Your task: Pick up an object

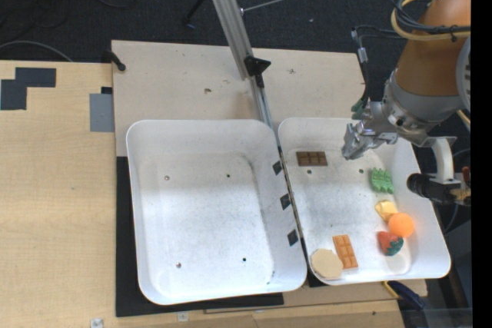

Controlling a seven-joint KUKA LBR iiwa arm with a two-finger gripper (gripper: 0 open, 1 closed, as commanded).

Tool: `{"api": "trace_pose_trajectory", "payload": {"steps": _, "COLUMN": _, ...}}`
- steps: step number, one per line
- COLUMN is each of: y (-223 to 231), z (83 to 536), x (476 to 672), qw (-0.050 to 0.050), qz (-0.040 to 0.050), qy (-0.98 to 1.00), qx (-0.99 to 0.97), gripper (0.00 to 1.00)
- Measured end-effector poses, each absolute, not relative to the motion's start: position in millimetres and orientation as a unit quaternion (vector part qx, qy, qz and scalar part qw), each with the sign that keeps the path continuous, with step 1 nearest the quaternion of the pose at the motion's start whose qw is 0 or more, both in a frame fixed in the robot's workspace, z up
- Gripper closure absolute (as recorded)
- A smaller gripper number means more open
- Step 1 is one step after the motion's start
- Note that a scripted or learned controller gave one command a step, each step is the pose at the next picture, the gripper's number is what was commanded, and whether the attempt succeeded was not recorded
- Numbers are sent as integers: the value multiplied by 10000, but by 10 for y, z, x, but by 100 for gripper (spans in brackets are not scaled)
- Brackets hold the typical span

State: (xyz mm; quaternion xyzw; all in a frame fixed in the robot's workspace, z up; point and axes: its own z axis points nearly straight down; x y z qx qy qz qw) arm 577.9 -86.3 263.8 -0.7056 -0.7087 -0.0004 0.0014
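Note:
My gripper [354, 147] hangs over the back part of the right bin [346, 196], its fingers pointing down and left. A brown chocolate bar [311, 159] lies just left of it. A green ridged toy [381, 180] sits a little right of and below the fingertips. Further toward the front lie a yellow piece [386, 207], an orange ball [400, 224], a red strawberry-like toy [390, 243], an orange wafer [345, 251] and a beige round disc [327, 264]. I see nothing between the fingers.
The left bin [204, 207] sits beside the right one, parted by a rim with black clips [285, 200]. A slanted aluminium rail [234, 27] rises behind the bins. Cables and the arm's black fitting [430, 186] crowd the right edge.

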Motion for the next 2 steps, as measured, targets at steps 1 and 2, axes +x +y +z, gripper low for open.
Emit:
{"api": "trace_pose_trajectory", "payload": {"steps": 1, "y": -311, "z": 2466, "x": 5716, "qw": 28, "qz": 8, "qy": -7085, "qx": -7057, "gripper": 100}}
{"api": "trace_pose_trajectory", "payload": {"steps": 2, "y": 310, "z": 2373, "x": 5678, "qw": 28, "qz": 9, "qy": -7089, "qx": -7053, "gripper": 100}}
